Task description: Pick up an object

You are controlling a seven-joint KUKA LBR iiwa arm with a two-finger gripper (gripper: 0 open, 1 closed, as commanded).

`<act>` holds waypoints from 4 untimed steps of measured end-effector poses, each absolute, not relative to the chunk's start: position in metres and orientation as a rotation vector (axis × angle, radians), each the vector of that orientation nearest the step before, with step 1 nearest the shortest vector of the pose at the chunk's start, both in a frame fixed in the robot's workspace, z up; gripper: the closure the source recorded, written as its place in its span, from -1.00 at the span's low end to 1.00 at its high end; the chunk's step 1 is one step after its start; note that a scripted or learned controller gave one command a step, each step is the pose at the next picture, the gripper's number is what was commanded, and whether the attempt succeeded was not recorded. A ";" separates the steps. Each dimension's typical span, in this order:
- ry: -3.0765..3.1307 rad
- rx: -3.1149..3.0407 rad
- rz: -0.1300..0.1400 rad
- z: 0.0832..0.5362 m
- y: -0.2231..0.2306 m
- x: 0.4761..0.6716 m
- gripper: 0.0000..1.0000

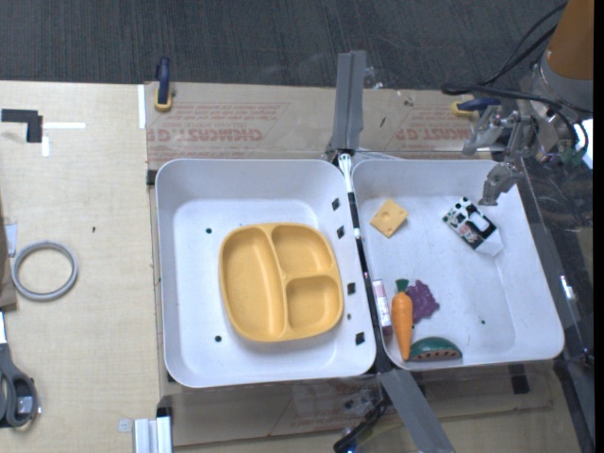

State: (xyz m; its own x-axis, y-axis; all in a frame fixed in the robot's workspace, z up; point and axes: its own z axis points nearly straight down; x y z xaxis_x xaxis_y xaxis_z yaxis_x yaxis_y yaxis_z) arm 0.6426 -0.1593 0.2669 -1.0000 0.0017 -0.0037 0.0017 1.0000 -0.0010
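My gripper hangs over the far right corner of the right bin, and nothing shows in it. Just below and left of it a black-and-white block lies on the bin floor. A yellow cheese wedge sits near the bin's left wall. Along the near left side lie an orange carrot, a purple grape bunch, a watermelon slice and a slim pink-and-white tube.
A yellow divided plate lies in the left bin. A raised divider runs between the bins. On the bench at left lie a grey tape roll and scissors. Cables hang beside the arm.
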 end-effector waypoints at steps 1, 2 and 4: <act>3.136 -0.039 -0.002 0.362 -0.146 0.602 -1.00; 3.139 0.065 -0.001 0.198 -0.159 0.566 -1.00; 2.961 1.044 -0.001 0.092 -0.140 0.559 -1.00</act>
